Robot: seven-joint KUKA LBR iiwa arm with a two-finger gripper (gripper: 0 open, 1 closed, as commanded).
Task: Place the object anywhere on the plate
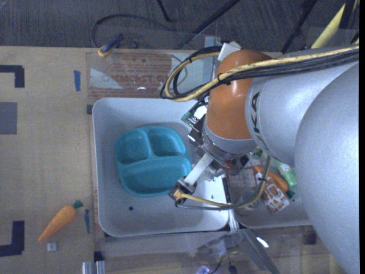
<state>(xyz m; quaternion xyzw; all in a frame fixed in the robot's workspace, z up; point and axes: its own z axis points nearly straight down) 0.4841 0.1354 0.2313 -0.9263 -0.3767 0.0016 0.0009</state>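
Camera view: a carrot (57, 222) lies on the bench (40, 170), far left of the gripper (228, 165) and outside the bins. The plate (153, 160) sits bare just left of the gripper in the left bin (105, 153), with open floor around it. Whether the gripper is wide or closed cannot be told. The object is judged to be among the clutter (274, 190) just right of it, in the right bin (256, 220). A firm grasp should be secured, and the shared bin walls cleared before the plate is approached.
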